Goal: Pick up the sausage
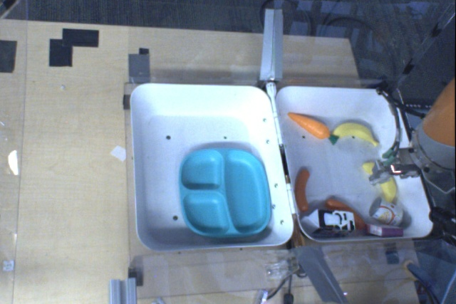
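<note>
The sausage is a reddish-brown stick lying lengthwise along the left wall of the right bin. My gripper hangs over the right side of that bin, well to the right of the sausage. It is just above a yellow banana-like piece. The grey arm with its orange band comes in from the right edge.
The right bin also holds a carrot, a banana, a short orange-red piece, a black and white item, a small can and a purple packet. A blue divided tray lies in the left bin.
</note>
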Controlling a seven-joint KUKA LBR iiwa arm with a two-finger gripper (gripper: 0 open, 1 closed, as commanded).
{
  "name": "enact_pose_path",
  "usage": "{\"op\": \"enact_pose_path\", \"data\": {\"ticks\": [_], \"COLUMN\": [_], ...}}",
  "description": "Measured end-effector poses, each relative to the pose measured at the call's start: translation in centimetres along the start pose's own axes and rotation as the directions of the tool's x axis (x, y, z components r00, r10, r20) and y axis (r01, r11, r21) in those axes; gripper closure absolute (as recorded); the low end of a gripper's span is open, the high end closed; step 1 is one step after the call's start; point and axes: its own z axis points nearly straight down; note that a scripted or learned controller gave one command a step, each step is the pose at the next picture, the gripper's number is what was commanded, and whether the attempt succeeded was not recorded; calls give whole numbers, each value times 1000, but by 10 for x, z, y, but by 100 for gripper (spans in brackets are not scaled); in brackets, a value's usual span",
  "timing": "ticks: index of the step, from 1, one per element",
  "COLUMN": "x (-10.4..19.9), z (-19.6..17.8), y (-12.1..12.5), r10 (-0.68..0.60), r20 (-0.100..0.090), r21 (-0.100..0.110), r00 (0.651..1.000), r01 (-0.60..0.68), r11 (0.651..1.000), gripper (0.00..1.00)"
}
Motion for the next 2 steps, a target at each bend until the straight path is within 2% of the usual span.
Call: {"op": "enact_pose_path", "data": {"ticks": [1,2], "x": [0,72], "z": [0,55], "y": [0,-1], "r10": [0,-282], "r20": [0,-2], "r21": [0,0], "r00": [1000,959], "r01": [0,282], "r11": [1000,959], "gripper": [0,0]}}
